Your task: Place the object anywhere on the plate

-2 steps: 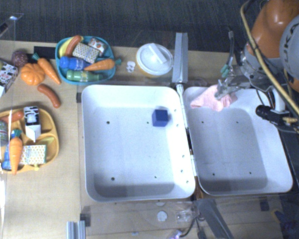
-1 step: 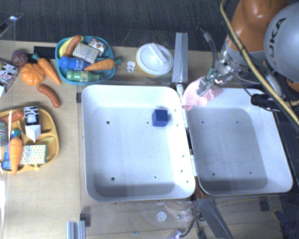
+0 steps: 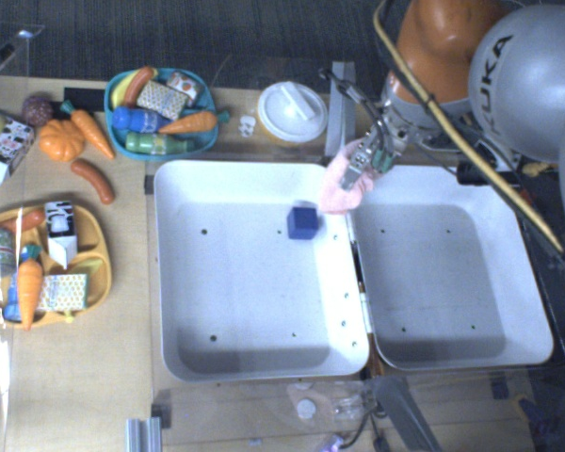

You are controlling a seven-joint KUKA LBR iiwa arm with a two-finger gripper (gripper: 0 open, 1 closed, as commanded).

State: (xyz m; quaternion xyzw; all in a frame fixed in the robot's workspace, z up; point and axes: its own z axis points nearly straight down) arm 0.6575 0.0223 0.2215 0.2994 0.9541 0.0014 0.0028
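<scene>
A soft pink object point(image 3: 339, 192) hangs over the right rim of the left bin point(image 3: 254, 347), up near its far corner. My gripper point(image 3: 362, 168) is directly above it, and the top of the pink object sits between the fingers, so the gripper is shut on it. A white round plate point(image 3: 294, 111) rests on the bench behind the bins, up and to the left of the gripper. Inside the left bin, a small blue cube point(image 3: 303, 222) lies close to the pink object's left.
The right bin point(image 3: 461, 347) lies under the arm. A blue basket of toy food point(image 3: 160, 113) stands far left of the plate. A yellow tray of toy food point(image 3: 47, 264) and loose toy vegetables point(image 3: 75, 139) occupy the bench's left side.
</scene>
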